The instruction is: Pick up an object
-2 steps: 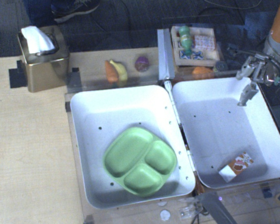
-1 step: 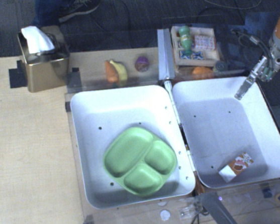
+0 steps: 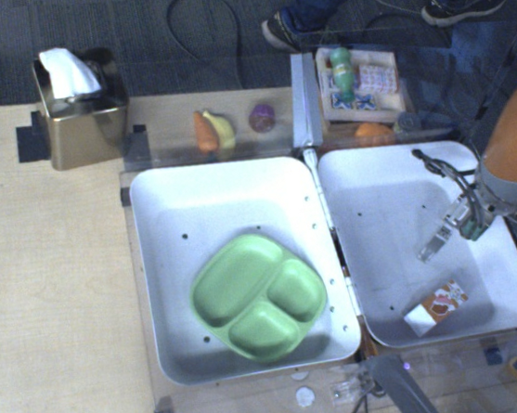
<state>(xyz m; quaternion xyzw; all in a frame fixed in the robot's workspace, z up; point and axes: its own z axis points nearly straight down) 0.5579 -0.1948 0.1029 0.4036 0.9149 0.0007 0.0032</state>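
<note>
Camera view caught the gripper point(image 3: 434, 243) hanging over the right bin point(image 3: 378, 186) — jaws apparently parted, grasping nothing — so the reach was on, and next it needed to drop toward the small packet point(image 3: 437, 306) lying nearer.

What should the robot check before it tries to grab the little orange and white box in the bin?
1. Box in the arm's bin: the small orange and white box lies in the right bin. Ok.
2. Box free of clutter: nothing touches it, though it sits near the bin's front wall. Ok.
3. Gripper above the box: it hangs further back in the bin, apart from the box. Not ok.
4. Fingers ready to close: too small and blurred to see. Cannot tell.
5. Path free: bare bin floor lies between gripper and box. Ok.
6. Green tray out of the way: it rests in the left bin. Ok.
</note>
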